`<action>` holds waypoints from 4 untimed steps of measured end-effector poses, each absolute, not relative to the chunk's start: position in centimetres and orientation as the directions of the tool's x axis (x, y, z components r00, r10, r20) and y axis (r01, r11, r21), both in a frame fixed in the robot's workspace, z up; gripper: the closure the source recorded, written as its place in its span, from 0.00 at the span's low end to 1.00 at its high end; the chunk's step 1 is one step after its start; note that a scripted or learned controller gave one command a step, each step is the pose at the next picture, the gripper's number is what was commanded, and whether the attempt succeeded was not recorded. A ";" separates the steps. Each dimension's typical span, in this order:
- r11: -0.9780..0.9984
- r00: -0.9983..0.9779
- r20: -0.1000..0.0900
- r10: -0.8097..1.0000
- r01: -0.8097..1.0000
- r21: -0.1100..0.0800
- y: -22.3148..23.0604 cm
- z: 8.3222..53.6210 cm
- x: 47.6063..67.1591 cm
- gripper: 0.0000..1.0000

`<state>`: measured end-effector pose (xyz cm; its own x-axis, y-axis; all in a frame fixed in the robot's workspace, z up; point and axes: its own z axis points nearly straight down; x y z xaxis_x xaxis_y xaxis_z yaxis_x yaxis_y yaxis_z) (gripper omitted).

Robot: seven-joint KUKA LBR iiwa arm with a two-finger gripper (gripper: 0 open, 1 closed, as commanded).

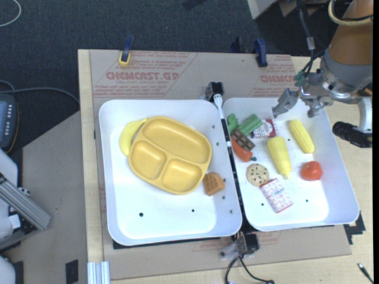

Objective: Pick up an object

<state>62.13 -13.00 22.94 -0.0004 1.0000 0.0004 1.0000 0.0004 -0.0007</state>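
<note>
The pincer (299, 103) hangs spread and holding nothing above the right bin (343, 200); the arm (350, 46) is cut off by the frame's top-right corner.

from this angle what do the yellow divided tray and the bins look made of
Yellow divided tray: likely moulded plastic, smooth and slightly glossy, one uniform colour with rounded compartment edges. Left bin and right bin: probably thin formed white plastic, smooth with soft sheen and rounded lips; the view cannot confirm it.

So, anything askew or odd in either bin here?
Mildly: the yellow divided tray in the left bin sits skewed, overlapping a yellow piece beneath its left edge. The toy foods in the right bin just lie scattered.
</note>
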 end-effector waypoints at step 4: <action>0.000 0.000 0.000 1.000 1.000 0.001 -13.1 9.8 62.8 1.00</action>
